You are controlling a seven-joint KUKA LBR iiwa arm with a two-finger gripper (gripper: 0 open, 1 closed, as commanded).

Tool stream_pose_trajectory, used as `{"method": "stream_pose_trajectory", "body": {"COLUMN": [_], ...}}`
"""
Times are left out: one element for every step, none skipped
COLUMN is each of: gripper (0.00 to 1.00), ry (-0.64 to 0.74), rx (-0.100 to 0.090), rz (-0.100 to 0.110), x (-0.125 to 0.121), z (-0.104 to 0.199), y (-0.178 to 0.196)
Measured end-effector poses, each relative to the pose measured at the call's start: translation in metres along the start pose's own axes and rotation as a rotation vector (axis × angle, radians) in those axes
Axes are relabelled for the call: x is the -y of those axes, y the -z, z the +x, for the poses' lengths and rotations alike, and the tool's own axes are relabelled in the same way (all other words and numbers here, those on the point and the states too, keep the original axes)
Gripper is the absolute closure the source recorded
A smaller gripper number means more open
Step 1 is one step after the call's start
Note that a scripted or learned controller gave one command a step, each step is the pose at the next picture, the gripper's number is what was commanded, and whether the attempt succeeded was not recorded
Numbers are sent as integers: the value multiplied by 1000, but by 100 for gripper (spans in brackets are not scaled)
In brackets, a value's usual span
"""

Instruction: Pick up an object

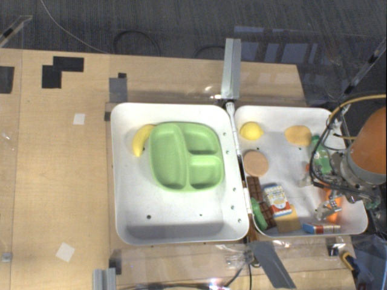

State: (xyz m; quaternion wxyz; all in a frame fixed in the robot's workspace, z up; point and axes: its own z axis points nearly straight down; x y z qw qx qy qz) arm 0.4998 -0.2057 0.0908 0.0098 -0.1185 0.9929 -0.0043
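This looks like a robotics lab, not a home. A pale wooden bench [54, 180] carries two shallow white plastic bins [175, 234] side by side, held by grey metal brackets [230, 68] w/ black square markers [60, 71] on the top. Dark grey carpet floor [151, 11] lies behind, w/ loose thin cables [60, 23]. Clear plastic guard panels [15, 29] stand at the bench edges.
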Motion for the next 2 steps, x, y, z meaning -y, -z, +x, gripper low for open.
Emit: {"method": "stream_pose_trajectory", "body": {"gripper": [0, 0], "ry": [-20, -67], "rx": [0, -3], "rz": [-2, -4], "x": [0, 0], "z": [1, 0], "y": [0, 0]}}
